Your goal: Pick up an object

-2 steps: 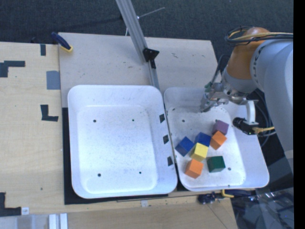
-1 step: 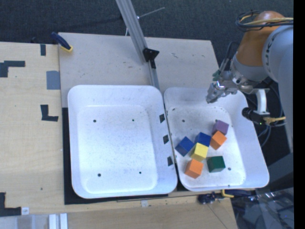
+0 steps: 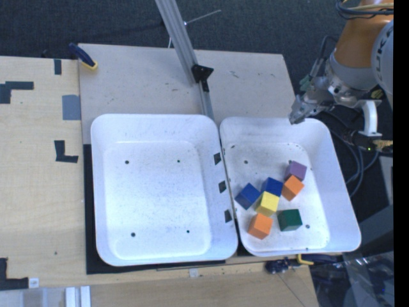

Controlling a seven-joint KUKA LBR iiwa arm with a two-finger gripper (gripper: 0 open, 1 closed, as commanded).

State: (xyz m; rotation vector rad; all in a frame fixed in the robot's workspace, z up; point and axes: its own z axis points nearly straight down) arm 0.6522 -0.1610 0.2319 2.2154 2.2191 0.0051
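Right now your end effector [image 3: 300, 115] hovers over the right bin's [image 3: 339, 190] rim at about one o'clock, well apart from the cubes, and whether it is released or clenched cannot be told. The cubes cluster at five o'clock in that bin, touching, so a descent could wedge between neighbours or nudge them. The green cube [image 3: 289, 219] sits slightly apart, roughly square to the bin; being a cube, it has no long axis.

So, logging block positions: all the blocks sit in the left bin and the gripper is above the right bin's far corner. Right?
Not quite. The blocks sit in the right bin, as the camera view shows. The gripper is above that bin's far corner.
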